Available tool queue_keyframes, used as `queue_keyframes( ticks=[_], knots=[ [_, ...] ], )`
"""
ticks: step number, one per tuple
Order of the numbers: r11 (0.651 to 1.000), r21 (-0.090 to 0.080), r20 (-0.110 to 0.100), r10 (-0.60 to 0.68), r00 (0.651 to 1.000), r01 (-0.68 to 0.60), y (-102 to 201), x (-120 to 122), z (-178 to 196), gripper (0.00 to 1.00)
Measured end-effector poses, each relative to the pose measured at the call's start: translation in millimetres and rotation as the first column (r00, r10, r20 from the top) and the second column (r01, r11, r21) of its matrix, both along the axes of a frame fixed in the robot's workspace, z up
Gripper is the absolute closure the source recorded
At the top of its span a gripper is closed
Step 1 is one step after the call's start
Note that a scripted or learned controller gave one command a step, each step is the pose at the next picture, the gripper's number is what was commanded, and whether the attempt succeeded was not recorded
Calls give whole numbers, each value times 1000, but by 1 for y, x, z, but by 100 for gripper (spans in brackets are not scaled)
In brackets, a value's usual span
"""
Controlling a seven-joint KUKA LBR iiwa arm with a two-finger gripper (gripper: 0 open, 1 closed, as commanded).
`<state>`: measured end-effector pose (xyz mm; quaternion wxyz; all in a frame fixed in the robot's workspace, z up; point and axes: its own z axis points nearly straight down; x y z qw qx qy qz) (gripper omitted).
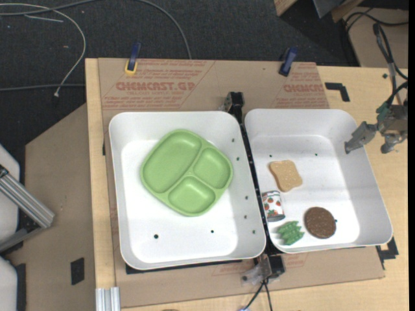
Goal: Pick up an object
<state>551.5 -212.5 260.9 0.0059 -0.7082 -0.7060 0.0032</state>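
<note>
Camera view: the gripper hovers over the right bin's right rim, fingers spread apart with nothing between them. Bread slice, can, brown disc and green toy lie toward that bin's near-left corner.

A small grey metal claw — two slim grey fingers beneath a darker, teal-tinged block.
</note>
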Motion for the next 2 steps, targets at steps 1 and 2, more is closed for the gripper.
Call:
queue_keyframes(
  ticks=[1, 2],
  knots=[
    [1000, -3, 12, 4, 1000, -4, 1, 2, 7, 0],
    [1000, -1, 7, 4, 1000, -4, 10, 3, -41, 0]
  ],
)
